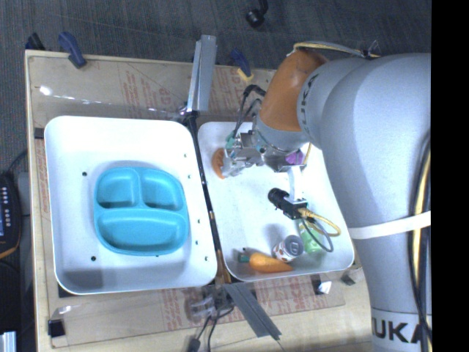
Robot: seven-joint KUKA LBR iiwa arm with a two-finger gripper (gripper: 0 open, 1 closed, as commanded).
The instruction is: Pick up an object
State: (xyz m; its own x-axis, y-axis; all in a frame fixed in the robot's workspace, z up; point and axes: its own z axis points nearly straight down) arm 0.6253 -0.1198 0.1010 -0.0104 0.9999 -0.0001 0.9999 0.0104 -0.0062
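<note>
- Claw (236,157) in the right bin (245,215) beside an orange thing (218,161), perhaps touching; open or closed, cannot tell.
- Blue plate (139,211) in the left bin (67,196).

You see a bulky, smooth grey arm (374,138) with a rounded orange band (289,94) above its wrist, pale KUKA lettering (399,334) near the base, and a small silvery metal tool (238,155) at its tip.

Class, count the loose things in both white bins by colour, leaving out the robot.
Blue: 1, divided plate
Orange: 2, carrot, rounded orange item
Silver: 1, small can
Green: 1, green item
Purple: 1, purple item, partly hidden
Total: 6
</note>
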